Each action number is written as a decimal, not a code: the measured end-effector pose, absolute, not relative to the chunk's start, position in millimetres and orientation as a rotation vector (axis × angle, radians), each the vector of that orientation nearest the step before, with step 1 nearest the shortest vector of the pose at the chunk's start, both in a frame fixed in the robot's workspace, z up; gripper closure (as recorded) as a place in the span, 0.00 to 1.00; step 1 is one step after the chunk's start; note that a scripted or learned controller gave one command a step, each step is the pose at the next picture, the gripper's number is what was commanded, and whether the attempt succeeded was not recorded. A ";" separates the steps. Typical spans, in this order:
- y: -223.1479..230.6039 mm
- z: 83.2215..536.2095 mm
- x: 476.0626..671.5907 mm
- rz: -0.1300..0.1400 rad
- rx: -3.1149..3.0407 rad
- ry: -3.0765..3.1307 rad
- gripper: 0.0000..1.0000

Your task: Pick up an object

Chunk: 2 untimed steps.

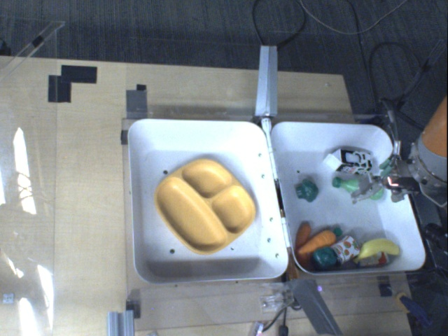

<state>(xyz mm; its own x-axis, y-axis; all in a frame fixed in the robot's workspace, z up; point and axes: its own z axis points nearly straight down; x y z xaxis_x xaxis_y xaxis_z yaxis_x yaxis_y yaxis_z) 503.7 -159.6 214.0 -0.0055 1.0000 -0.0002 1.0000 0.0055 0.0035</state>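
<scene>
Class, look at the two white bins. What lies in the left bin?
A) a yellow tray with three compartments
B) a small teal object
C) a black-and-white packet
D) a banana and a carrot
A: the yellow tray, with its three compartments, sits alone in the left bin; the small items all lie in the right bin.

Arm (435, 142) — cut off at right edge

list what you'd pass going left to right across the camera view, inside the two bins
yellow three-part tray in the left bin → small dark green toy in the right bin → carrot → banana → gripper
</scene>
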 end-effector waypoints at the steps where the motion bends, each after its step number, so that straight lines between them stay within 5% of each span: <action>1: -176.7 128.8 565.1 0.004 2.165 2.270 0.00; 2: -200.2 92.7 635.7 0.012 2.048 2.367 0.00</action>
<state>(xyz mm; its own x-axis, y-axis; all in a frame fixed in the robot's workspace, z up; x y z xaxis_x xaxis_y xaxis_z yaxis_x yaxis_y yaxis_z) 635.7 -200.2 92.7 -0.1435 0.9896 -0.0033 0.9895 0.1436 0.0134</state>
